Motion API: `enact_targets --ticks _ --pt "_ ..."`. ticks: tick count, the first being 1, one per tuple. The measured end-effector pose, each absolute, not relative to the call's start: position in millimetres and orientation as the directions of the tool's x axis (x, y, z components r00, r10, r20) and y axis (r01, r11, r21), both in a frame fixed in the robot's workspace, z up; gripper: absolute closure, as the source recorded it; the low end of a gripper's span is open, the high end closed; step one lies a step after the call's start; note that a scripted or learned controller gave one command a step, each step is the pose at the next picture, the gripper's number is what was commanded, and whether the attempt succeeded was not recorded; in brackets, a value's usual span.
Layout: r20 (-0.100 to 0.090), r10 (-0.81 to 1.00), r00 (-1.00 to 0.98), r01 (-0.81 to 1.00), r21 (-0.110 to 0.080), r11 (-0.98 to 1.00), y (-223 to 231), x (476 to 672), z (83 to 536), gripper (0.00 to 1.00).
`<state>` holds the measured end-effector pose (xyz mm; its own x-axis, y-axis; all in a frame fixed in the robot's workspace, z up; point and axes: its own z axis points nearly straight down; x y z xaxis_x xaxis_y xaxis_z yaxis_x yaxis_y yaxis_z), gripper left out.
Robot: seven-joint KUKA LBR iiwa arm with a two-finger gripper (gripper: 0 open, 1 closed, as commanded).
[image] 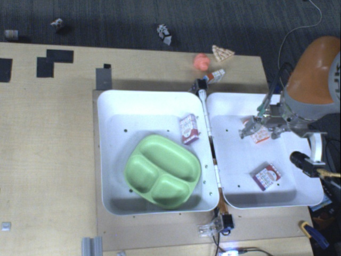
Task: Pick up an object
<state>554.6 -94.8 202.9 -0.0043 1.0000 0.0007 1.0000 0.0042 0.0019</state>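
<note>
We're hovering the gripper (259,129) at 12 o'clock in the right bin (234,193), fingers spread, straddling an orange-white packet (261,136), not clamping it. We're seeing a red packet (266,177) lying at 5 o'clock from it.

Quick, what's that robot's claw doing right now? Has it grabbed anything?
End effector: low in the right bin, directly over a small orange-and-white packet; whether it is open, closed or gripping the packet cannot be told.
</note>
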Motion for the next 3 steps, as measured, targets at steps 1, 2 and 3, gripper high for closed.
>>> enact_targets --ticks 1,2,3 --pt "-0.004 1.000 -0.003 1.000 0.014 0.003 -130 595.8 98 0.00" --pt "-0.005 1.000 -0.006 1.000 0.019 0.006 -123 670.7 92 0.00" --pt "-0.008 1.000 -0.010 1.000 0.026 0.010 -123 672.6 104 1.00"
